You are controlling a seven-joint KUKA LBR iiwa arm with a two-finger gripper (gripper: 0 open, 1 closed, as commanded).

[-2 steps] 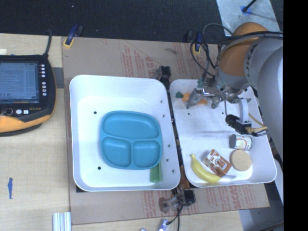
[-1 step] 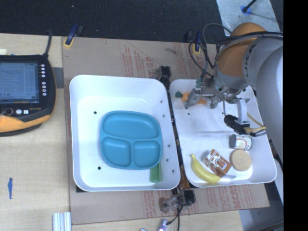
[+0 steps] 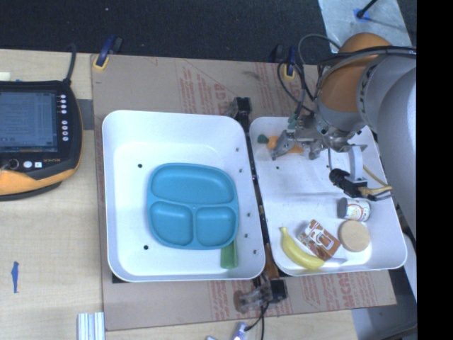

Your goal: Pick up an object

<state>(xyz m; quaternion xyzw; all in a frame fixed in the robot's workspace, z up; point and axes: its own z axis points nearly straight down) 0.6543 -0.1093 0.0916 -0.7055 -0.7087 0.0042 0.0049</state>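
Observation:
My gripper [image 3: 296, 146] is low over the far left part of the right bin [image 3: 382, 261], at the end of the grey arm with the orange band. Just to its left, by the bin's far left corner, lies a small orange and green toy carrot [image 3: 271, 140], very close to the gripper. Toward the near edge of this bin lie a yellow banana [image 3: 297, 250], a brown and white packet [image 3: 320, 238], a round tan disc [image 3: 355, 236] and a small can [image 3: 356, 209].
The left bin [image 3: 124, 190] holds a blue divided plate [image 3: 191, 205] and a green block [image 3: 228, 255] at its near right corner. A tablet-like pendant [image 3: 32, 137] rests on the bench at the far left. The arm covers the right bin's far right corner.

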